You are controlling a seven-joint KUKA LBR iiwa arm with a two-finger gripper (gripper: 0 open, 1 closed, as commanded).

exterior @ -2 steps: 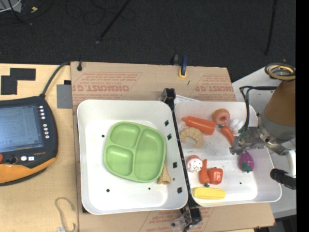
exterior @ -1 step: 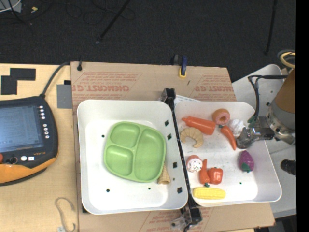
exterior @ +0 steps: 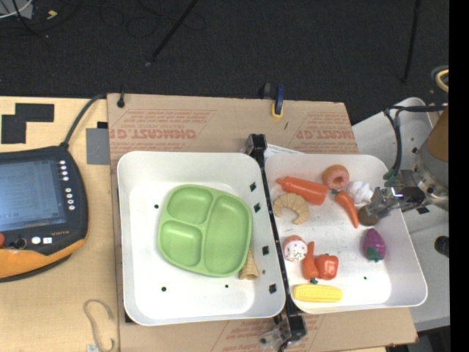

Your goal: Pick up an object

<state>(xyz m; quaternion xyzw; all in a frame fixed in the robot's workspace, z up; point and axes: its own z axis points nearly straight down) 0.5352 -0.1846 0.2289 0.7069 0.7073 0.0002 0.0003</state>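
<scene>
The right white bin (exterior: 412,273) holds several toy foods. Along its back lie a long orange carrot (exterior: 302,188), a donut (exterior: 336,176) and a white item (exterior: 360,190). A croissant (exterior: 292,207) and a small carrot (exterior: 347,207) sit mid-bin. A purple eggplant (exterior: 374,244), a red pepper (exterior: 327,266), a pink-white ball (exterior: 295,249) and a yellow corn cob (exterior: 316,293) lie nearer the front. My gripper (exterior: 374,210) reaches in over the bin's right rim, low, just right of the small carrot and above the eggplant.
The left bin (exterior: 139,174) carries a green divided plate (exterior: 205,229), with a cone (exterior: 250,266) at its right front. A teach pendant (exterior: 37,207) lies at far left. A blue clamp (exterior: 278,101) stands on the cardboard behind the bins.
</scene>
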